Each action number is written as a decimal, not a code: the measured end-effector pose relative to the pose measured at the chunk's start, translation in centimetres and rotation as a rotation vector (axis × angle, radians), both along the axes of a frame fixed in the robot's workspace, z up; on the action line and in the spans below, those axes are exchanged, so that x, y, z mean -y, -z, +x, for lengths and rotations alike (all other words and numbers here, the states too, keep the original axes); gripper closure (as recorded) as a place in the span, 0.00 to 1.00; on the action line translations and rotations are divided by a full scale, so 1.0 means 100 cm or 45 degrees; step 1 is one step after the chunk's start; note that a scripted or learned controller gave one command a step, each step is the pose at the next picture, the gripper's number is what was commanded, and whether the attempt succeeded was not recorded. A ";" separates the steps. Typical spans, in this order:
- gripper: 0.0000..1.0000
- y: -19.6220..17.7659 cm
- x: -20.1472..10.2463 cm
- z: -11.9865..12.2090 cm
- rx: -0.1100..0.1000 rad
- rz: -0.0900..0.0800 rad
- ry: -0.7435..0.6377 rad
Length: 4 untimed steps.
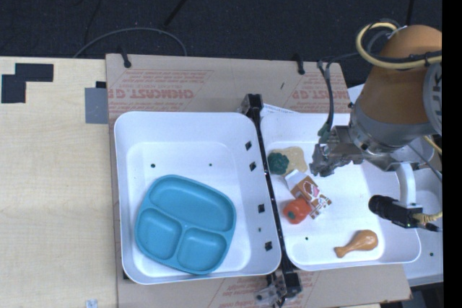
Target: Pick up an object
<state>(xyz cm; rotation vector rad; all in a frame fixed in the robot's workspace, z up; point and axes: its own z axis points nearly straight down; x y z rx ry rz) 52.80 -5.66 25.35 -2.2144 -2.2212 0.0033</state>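
Note:
In the right bin (346, 256) lie several small things. A dark green lump (278, 162) sits beside a beige piece (295, 156) near the bin's left wall. Below them a small brown-and-white carton (307, 190) lies tilted against a red tomato-like piece (294, 210). A tan drumstick-shaped toy (356, 243) rests near the front edge. My gripper (323, 161) hangs over the middle of this bin, just above and right of the carton and close to the beige piece. I see nothing held in it.
The left bin (133, 137) holds a blue divided plate (186, 223). A black divider (263, 187) runs between the two bins. The grey and orange arm (397, 94) covers the right bin's far right part.

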 end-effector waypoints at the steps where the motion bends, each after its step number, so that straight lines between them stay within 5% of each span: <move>1: 1.00 -0.003 -0.058 -0.009 0.001 0.001 -0.003; 3: 1.00 0.023 -0.158 -0.016 -0.003 -0.002 -0.002; 4: 0.00 0.022 -0.156 -0.015 -0.001 -0.003 0.002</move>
